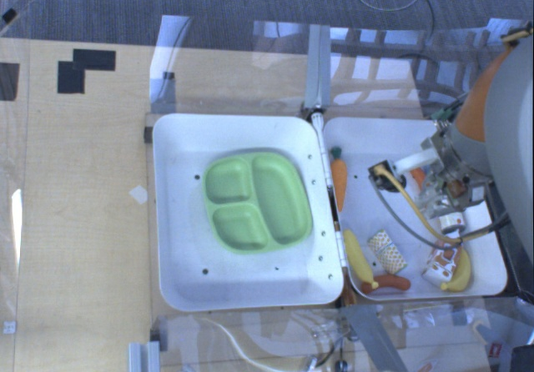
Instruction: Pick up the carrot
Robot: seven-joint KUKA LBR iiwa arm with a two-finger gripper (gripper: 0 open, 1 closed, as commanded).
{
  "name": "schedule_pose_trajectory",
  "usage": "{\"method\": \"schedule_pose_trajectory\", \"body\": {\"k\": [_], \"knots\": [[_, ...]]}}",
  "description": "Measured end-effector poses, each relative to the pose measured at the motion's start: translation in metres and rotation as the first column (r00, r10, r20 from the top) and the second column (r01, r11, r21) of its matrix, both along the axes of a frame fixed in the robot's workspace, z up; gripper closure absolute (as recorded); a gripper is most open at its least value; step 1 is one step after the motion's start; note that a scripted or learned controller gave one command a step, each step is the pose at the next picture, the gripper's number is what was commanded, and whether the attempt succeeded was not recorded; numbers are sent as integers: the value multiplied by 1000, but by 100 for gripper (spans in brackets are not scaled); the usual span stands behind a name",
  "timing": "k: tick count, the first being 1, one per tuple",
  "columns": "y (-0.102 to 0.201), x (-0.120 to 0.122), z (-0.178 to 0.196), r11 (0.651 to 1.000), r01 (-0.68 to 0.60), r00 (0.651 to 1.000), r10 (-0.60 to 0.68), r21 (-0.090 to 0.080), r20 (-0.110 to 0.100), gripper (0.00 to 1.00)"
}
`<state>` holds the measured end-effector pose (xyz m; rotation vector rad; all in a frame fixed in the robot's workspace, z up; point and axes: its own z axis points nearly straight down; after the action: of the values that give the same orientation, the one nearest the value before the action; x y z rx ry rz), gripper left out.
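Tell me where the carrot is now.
In the camera view, the carrot lies in the right bin, along its left wall next to the divider, above the banana.

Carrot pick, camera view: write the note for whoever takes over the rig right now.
Gripper: low over the right bin's right half, with yellow cable looped around it. Nothing seen between its fingers; whether they are open or shut cannot be told.
Carrot: lying in the right bin against its left wall, green top pointing to the far side, well apart from the gripper.
Other items: two bananas, a hot dog and a patterned block along the near side. Green tray in the left bin.
Done: nothing yet; carrot not grasped.
Left: move over the carrot, grasp and lift it.
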<state>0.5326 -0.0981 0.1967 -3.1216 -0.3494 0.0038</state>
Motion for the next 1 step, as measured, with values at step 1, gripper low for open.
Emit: {"method": "schedule_pose_trajectory", "body": {"k": [1], "knots": [[-29, 87, -109, 1000, 12, 1000, -12, -2, 10, 100]]}}
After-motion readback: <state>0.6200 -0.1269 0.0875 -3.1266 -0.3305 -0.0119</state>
